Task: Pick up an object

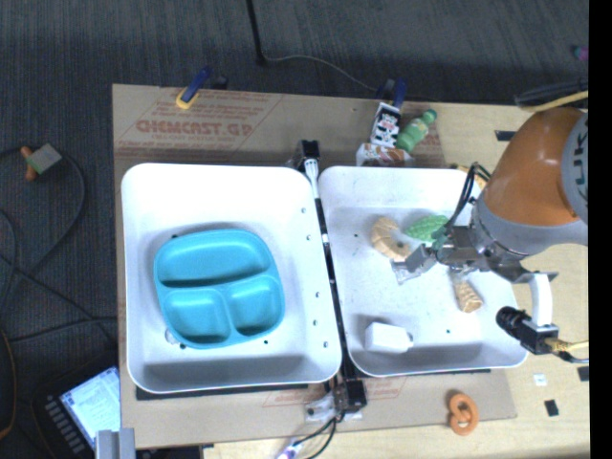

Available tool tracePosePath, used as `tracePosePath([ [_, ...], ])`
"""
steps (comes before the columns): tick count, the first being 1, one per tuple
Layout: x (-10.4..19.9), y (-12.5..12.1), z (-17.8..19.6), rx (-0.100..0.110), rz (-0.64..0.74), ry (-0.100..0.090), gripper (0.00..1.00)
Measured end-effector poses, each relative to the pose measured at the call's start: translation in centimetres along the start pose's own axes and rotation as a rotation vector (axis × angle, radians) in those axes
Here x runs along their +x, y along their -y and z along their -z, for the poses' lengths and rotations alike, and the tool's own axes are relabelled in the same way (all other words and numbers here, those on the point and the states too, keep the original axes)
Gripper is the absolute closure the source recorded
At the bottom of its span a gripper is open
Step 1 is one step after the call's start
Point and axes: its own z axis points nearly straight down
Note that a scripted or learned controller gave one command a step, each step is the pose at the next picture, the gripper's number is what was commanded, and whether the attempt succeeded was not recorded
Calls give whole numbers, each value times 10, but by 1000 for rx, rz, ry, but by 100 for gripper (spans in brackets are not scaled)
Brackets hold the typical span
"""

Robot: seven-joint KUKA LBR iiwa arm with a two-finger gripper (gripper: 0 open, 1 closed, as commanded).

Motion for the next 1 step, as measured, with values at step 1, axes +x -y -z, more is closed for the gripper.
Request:
tracePosePath([
  [1,-15,-3,-102,-7,0,1,0],
])
